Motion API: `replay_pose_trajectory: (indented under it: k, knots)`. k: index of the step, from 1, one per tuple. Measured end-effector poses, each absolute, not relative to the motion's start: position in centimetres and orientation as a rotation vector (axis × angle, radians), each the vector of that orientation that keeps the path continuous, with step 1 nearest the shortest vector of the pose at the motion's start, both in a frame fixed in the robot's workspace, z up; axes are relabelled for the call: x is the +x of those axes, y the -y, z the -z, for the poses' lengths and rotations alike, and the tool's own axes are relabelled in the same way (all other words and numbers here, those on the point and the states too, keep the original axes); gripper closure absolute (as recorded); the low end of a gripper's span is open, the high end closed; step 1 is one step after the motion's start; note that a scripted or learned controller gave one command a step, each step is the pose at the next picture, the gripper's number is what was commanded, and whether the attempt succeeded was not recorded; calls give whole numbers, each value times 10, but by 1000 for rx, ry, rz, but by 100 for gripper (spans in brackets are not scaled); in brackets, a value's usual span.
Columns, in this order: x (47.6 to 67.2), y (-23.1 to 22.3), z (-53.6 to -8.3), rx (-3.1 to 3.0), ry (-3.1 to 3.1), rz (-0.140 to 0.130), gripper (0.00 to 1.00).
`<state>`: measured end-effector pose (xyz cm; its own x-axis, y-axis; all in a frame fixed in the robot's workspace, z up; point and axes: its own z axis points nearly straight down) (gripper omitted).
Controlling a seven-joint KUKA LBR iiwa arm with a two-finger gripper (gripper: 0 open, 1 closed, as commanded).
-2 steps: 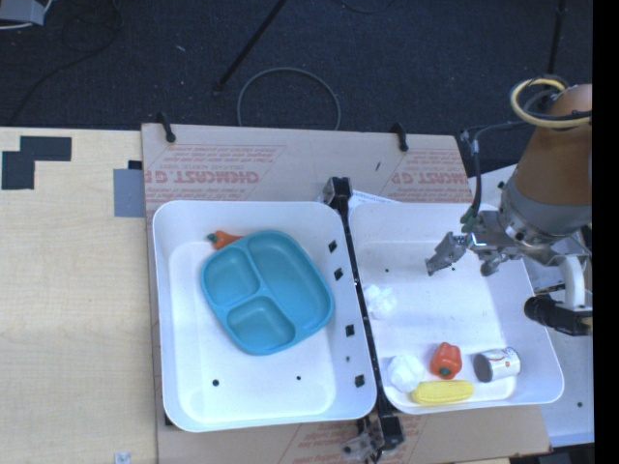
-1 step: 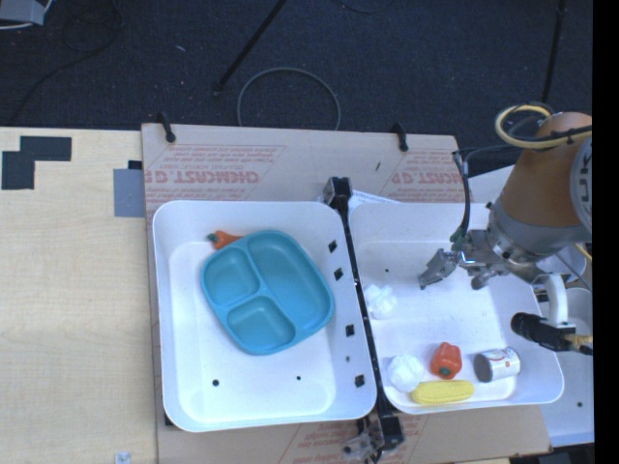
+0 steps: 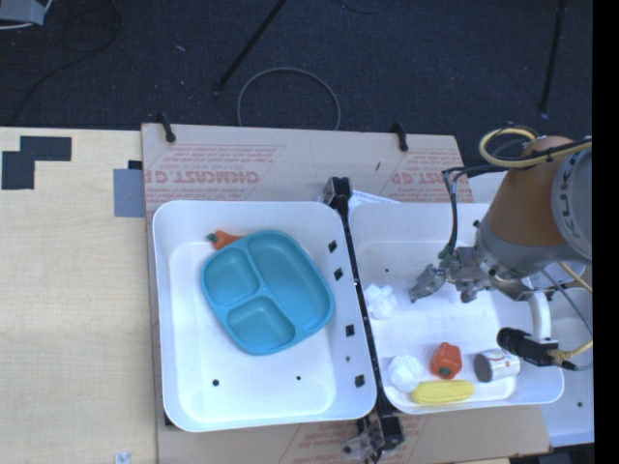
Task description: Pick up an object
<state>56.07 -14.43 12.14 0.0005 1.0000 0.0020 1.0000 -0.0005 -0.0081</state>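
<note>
Both white bins, the left bin [image 3: 184, 356] and the right bin [image 3: 416, 235], look like smooth moulded plastic with a soft sheen. The blue divided plate [image 3: 266, 290] is smooth plastic too, slightly glossy along its ridges. Under the bins lies a brown cardboard sheet [image 3: 251, 167], matt and printed with red lettering, on a pale wood-look worktop [image 3: 68, 288] with a dull finish. The red pepper [image 3: 446, 360] and yellow corn cob [image 3: 443, 391] have the glossy look of plastic toys. The crumpled white wad [image 3: 380, 301] looks like soft paper or cloth. The gripper [image 3: 447, 285] is dull grey metal.
</note>
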Motion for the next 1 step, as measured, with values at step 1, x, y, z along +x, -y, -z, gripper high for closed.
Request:
replay_pose_trajectory:
  k: [1]
  knots:
    - [561,146,-134,-2224,2212,-4,100]
